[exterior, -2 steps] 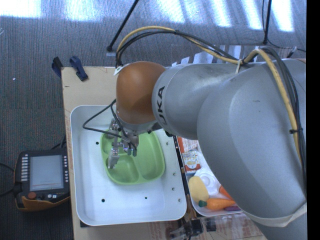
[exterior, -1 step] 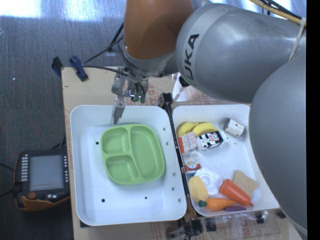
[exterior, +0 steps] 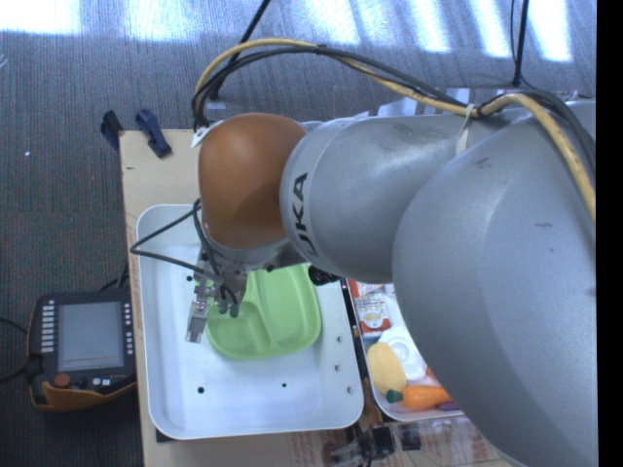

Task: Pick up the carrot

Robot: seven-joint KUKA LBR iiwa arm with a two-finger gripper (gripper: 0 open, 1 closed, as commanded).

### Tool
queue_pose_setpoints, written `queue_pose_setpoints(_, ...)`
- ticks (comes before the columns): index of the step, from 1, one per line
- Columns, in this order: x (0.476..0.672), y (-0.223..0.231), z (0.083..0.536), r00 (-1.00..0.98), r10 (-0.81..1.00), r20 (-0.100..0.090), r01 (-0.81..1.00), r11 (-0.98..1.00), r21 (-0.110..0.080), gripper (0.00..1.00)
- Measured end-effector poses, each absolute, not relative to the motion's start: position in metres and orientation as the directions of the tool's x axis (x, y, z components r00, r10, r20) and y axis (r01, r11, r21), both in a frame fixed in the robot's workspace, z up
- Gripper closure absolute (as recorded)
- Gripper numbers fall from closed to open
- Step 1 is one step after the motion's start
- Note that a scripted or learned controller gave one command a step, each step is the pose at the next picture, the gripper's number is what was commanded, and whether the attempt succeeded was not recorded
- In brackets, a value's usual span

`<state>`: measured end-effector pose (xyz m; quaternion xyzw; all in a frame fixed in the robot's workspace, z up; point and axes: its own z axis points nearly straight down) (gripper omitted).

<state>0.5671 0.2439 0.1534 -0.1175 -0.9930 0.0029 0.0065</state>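
The orange carrot (exterior: 425, 395) lies in the right bin (exterior: 382, 409) near its front edge, partly hidden under the arm. My gripper (exterior: 212, 314) hangs over the left bin (exterior: 243, 407), far to the left of the carrot, at the left edge of a green dish (exterior: 282, 319). Its fingers stand apart, open, with nothing between them.
In the right bin, a yellow fruit (exterior: 385, 366) lies just left of the carrot, with a white item (exterior: 407, 350) and a printed packet (exterior: 370, 311) behind it. The big grey arm covers most of that bin. A teach pendant (exterior: 83, 343) sits on the floor at left.
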Motion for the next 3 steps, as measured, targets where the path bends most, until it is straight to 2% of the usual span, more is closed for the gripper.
queue_pose_setpoints(1,0.587,0.243,0.298,-0.922,0.386,-0.012,0.386,0.923,0.01,0.0)
queue_pose_setpoints(2,0.604,0.245,0.152,-0.897,0.443,0.011,0.443,0.897,-0.013,0.0)
queue_pose_setpoints(3,0.609,0.25,0.172,-0.9,0.436,-0.002,0.436,0.9,0.002,1.0)
